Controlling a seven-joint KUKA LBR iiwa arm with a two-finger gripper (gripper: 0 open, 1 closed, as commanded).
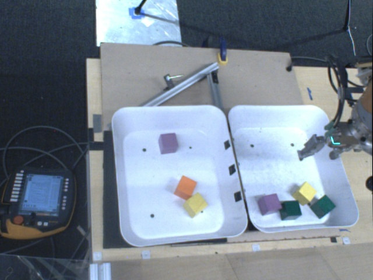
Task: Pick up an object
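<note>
Four cubes sit along the right bin's (280, 118) near wall: purple cube (269, 203), dark green cube (290, 209), yellow cube (305, 192) and green cube (322, 205), each turned a little askew, none with a long axis. Reaching in from the right, the gripper (309, 148) hovers over bare floor above them; whether its fingers are spread cannot be told, and the arm is cut off by the frame
</note>
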